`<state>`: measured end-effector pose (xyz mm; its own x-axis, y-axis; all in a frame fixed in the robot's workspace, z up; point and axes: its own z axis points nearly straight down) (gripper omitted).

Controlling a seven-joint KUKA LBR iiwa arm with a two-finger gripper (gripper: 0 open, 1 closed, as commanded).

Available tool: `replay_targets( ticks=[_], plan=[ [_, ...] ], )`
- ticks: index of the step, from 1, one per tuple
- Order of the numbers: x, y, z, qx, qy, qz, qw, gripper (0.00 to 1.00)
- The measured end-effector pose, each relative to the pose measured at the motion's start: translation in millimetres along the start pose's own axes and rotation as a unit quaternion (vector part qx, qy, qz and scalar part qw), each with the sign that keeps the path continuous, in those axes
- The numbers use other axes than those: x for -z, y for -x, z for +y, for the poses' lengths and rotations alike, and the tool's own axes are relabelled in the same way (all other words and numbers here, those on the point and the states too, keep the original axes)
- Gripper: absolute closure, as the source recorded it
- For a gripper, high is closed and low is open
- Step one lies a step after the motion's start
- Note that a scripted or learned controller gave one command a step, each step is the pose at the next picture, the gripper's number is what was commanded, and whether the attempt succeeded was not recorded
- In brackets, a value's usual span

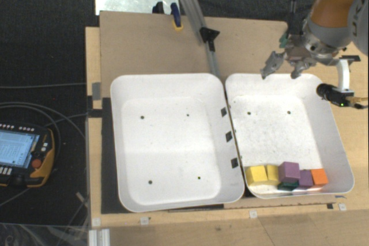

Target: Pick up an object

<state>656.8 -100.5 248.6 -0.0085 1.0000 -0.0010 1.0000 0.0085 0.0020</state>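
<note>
My gripper [284, 71] hangs over the far rim of the right bin [331, 124], its two fingers spread apart with nothing between them. Along that bin's near wall lies a row of small blocks: a yellow block [257, 174], a second yellow piece [271, 173], a purple block [289, 170], a dark green block [287, 185], a smaller purple block [305, 178] and an orange block [319, 177]. The gripper is high up and far from the blocks, at the opposite end of the bin.
The left bin [124, 124] sits beside the right one, joined by black clips [229, 136]. A grey pole [190, 3] slants across the back of the bench. A teach pendant [23, 150] lies on the floor at the left.
</note>
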Motion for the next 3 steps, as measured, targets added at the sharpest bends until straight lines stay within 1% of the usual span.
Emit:
replay_targets(
  ticks=[1, 2, 3],
  plan=[
    [39.2, -51.1, 27.6, 0.003, 0.003, 0.001, 1.0, 0.0],
    [-48.0, -62.0, 31.9, 0.0, -0.003, 0.001, 1.0, 0.0],
    [-30.7, -61.1, 34.2, 0.001, 0.002, 0.0, 1.0, 1.0]
  ],
)
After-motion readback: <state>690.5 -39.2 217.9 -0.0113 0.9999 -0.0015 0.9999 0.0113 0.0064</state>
